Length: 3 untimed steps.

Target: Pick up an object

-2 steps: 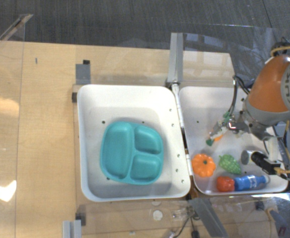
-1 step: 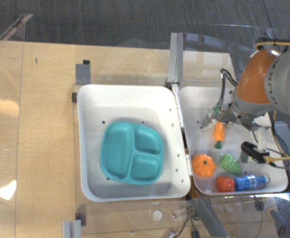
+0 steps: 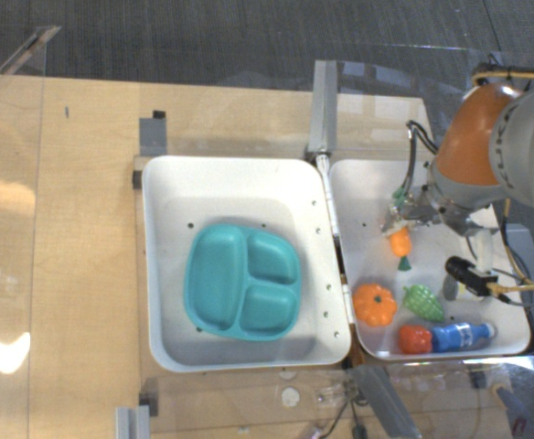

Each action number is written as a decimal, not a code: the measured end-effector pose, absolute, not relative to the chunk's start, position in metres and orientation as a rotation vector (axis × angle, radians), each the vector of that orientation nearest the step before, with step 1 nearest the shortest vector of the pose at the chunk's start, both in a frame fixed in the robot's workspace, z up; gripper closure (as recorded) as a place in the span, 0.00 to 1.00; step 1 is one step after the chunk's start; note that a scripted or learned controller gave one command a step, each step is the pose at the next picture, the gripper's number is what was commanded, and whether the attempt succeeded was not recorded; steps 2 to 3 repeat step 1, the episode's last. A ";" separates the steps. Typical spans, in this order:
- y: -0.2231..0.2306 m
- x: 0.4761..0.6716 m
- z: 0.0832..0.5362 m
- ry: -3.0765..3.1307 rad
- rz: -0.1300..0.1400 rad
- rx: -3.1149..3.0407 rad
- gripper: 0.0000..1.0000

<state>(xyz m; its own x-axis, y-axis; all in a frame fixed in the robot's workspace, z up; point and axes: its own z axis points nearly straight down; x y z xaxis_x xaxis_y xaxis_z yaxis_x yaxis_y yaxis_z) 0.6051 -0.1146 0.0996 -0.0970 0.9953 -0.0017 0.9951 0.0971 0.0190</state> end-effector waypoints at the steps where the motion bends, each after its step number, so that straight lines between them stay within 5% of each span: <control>1: -0.108 0.671 0.223 2.402 0.005 2.015 1.00; 3: -0.108 0.671 0.223 2.402 0.005 2.015 1.00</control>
